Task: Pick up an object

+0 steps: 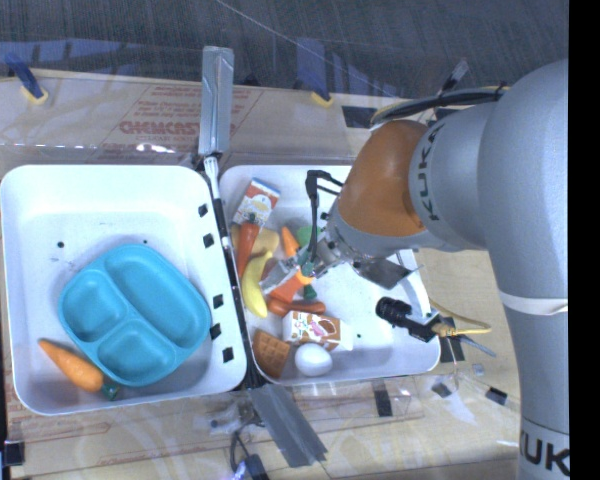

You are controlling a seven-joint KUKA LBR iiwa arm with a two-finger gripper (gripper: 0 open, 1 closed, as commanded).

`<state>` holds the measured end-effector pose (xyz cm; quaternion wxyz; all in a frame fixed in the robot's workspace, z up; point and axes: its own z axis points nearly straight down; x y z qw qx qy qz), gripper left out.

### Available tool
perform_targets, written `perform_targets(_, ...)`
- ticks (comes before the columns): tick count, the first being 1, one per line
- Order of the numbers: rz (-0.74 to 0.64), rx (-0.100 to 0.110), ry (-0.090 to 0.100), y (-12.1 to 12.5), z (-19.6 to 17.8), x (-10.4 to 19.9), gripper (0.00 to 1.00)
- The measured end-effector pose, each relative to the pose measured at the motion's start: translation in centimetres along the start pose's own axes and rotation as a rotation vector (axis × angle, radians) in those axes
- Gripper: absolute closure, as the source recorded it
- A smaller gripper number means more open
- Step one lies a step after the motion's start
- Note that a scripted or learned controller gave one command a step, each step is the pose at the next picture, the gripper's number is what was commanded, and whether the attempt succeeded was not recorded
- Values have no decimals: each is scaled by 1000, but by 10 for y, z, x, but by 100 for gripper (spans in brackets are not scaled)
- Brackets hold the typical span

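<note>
My gripper (309, 265) is lowered into the right bin (400, 358), its tip in the middle of a pile of toy food. Right by the tip lie an orange carrot piece with a green end (289, 288) and a small orange piece (290, 238). A yellow banana (254, 284) and a longer orange carrot (245, 244) lie just left of it. A juice carton (256, 204) sits at the bin's far end. Nearer the front are a small printed box (311, 329), a white egg (313, 359) and a brown waffle piece (270, 351). The wrist hides the fingertips.
The left bin (40, 198) holds a blue divided plate (135, 313) and an orange carrot (71, 363) at its front left corner. A ridge with black clips (220, 258) separates the two bins. The arm's grey and orange body (420, 188) overhangs the right bin's right side.
</note>
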<state>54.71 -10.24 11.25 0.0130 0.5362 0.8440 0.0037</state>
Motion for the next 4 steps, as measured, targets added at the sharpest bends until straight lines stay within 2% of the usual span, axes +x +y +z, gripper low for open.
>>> perform_targets(1, 645, 27, 12, 15, 22, -30, 0)
perform_targets(2, 639, 27, 14, 17, 11, -29, 100)
perform_targets(3, 417, 24, 13, 15, -22, -22, 100)
perform_targets(4, 436, 21, 15, 103, -79, -3, 100)
